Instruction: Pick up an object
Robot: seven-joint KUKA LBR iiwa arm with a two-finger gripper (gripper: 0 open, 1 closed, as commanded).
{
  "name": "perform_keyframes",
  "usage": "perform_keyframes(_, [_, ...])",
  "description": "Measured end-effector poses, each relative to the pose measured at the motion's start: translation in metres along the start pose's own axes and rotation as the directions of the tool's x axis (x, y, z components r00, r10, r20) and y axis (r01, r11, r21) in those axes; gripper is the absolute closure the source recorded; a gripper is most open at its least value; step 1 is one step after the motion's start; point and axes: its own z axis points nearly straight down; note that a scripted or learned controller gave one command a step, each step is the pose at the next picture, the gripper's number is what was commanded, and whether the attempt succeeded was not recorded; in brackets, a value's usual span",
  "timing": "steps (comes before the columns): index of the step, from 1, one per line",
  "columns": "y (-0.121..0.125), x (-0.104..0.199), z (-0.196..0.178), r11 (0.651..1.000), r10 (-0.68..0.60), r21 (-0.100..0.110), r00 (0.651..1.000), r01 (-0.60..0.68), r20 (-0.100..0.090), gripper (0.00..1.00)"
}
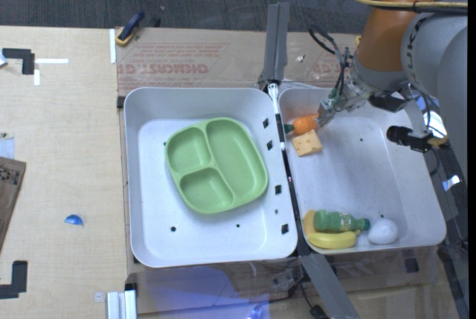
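Gripper low in right bin, far left corner, just beside orange piece and tan block; open or closed, cannot tell. Could clip bin wall or nudge either piece aside.

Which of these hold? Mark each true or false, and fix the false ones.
1. The green divided plate lies in the left bin. True.
2. The claw hangs over the left bin. False: it is over the right bin's far corner, near the orange piece.
3. The green bottle rests against the banana. True.
4. The tan block sits on the plate. False: it lies in the right bin, beside the orange piece.
5. The white ball lies near the bottle. True.
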Motion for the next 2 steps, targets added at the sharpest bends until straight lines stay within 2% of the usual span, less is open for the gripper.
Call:
perform_keyframes(1, [-0.002,0.003,-0.027,0.98,-0.199,0.003,0.98,0.199,-0.008,1.0])
perform_keyframes(2, [-0.005,0.001,0.013,0.996,0.084,0.007,0.996,-0.084,-0.007,1.0])
